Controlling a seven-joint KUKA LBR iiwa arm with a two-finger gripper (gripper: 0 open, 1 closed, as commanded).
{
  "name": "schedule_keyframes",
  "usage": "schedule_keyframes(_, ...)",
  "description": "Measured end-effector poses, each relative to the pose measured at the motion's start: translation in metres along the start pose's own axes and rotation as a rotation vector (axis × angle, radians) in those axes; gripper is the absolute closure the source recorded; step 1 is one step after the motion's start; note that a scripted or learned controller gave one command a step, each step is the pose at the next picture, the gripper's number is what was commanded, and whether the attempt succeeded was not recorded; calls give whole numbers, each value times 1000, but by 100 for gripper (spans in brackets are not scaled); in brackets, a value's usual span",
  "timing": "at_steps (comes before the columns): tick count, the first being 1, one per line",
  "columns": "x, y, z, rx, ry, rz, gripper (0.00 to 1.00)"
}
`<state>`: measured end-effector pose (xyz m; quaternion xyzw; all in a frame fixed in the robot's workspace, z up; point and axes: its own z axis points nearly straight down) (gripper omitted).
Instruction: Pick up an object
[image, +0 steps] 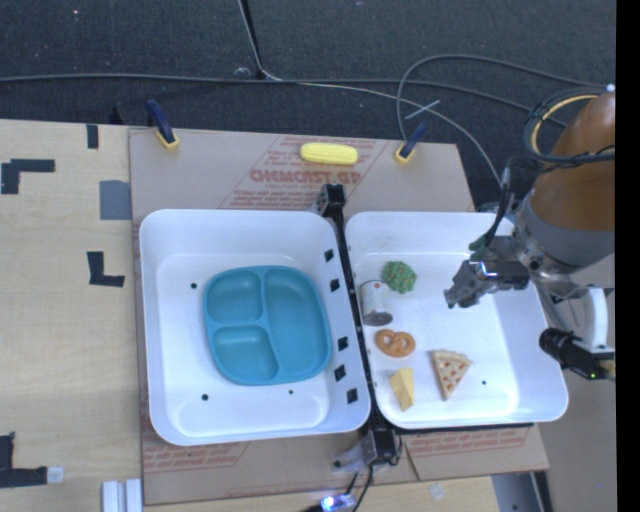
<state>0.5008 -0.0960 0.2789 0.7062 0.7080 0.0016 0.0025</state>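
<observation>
Your gripper hovers over the right bin, can't tell how its jaws stand; broccoli sits at its 9 o'clock, pizza slice at 6; probably lining up.

Broccoli, pretzel, cheese wedge, pizza slice in right bin

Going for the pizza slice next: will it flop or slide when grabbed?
The pizza slice looks like a stiff toy, so probably no flop. It lies flat on the smooth bin, so it may slide and offer little edge to pinch.
</observation>
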Motion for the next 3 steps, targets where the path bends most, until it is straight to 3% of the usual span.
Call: schedule_keyframes(3,155,37,25,8,1,-4,100)
